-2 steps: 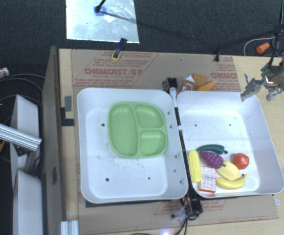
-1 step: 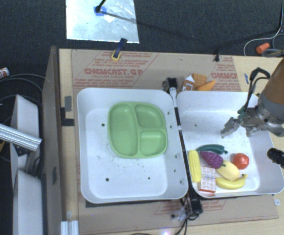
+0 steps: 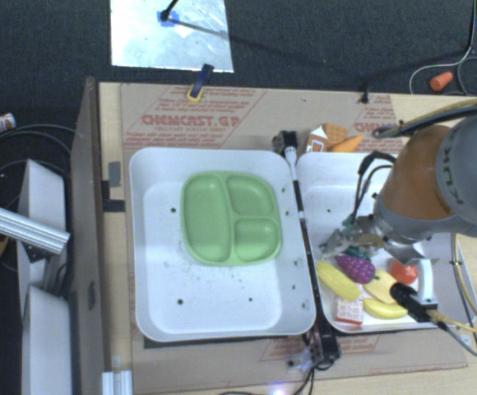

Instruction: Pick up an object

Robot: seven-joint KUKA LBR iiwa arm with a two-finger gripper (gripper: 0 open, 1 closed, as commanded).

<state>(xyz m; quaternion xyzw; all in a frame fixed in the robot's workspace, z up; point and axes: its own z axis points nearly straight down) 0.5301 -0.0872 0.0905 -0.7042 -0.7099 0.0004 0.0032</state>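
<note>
Gripper (image 3: 347, 239) sits low in your right bin (image 3: 329, 189), just above the purple grapes (image 3: 356, 266); you cannot tell how it is set. Yellow corn (image 3: 338, 280) and banana (image 3: 384, 308) lie nearer. Your left bin (image 3: 152, 220) carries a green divided plate (image 3: 229, 218).

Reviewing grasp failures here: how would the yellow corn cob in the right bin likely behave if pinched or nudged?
The corn cob looks rounded and elongated, so it would probably roll or slip sideways. It seems a light toy, likely stiff. The purple grapes lie against it and might shift too.
</note>
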